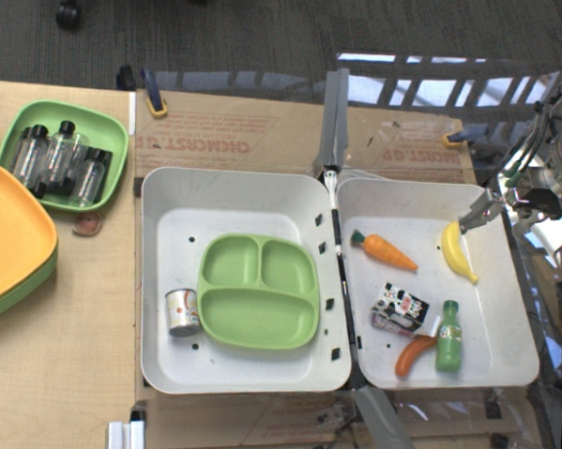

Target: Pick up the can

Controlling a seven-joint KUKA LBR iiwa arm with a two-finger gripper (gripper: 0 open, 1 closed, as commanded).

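Currently the surface [57, 367] carries two white bins; your arm sits at the far right, above the right bin [517, 372], with the end effector [479, 218] hanging near the banana [458, 252]. You cannot tell from this view how the end effector is set.

Left bin [152, 353]: a green divided plate [259, 293] takes up the middle. The can [181, 312] stands upright just beside the plate's left edge, close to the bin's left wall.

Risks, as judged:
- Long reach across both bins; a low path could clip the divider between them or the plate rim.
- Can is hemmed in between plate and wall, so one finger may land on the plate and tip the can.
- Round, smooth side: an off-centre closure may squirt it away.

Carrot [388, 252], small printed carton [401, 308] and green bottle [449, 337] lie in the right bin, well apart from the can.
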